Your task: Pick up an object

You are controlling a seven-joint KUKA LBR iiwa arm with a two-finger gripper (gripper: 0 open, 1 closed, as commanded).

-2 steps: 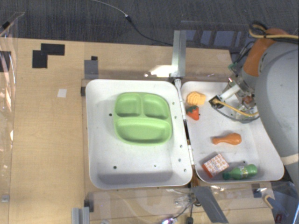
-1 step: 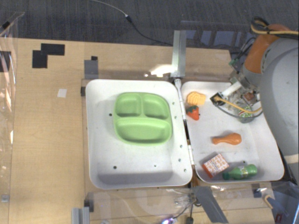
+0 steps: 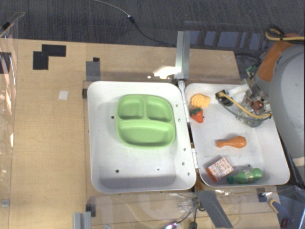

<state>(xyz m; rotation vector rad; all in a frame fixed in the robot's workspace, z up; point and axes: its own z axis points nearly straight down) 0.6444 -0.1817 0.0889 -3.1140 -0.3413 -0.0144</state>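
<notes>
You have two white bins side by side on the bench [image 3: 52, 142], and I will place everything from the metal divider [image 3: 187, 123] that runs between them. The left bin [image 3: 102, 171] touches the divider on its left, and the right bin [image 3: 271, 151] touches it on its right.

One grey arm [image 3: 291, 99] reaches in on the far side of the right bin from the divider, with its orange band [image 3: 268, 63] near that bin's far corner. Its one gripper [image 3: 252, 109] hangs low over the back part of the right bin, well apart from the divider. You cannot tell from this view how the jaws stand, and nothing can be made out between them.

One green compartment tray [image 3: 145, 120] lies flat in the left bin, just left of the divider; you can count three compartments, two small at the back and one long at the front.

Five loose objects lie in the right bin. One green bottle-shaped item [image 3: 245, 175] lies on its side at the front, well right of the divider. One small printed box [image 3: 219, 168] sits just left of it, nearer the divider. One orange drumstick-shaped toy [image 3: 232, 142] lies mid-bin. One yellow-orange toy [image 3: 200, 100] sits at the back, just beside the divider, and one red strawberry-like toy [image 3: 197, 115] sits close in front of it, also hard by the divider
</notes>
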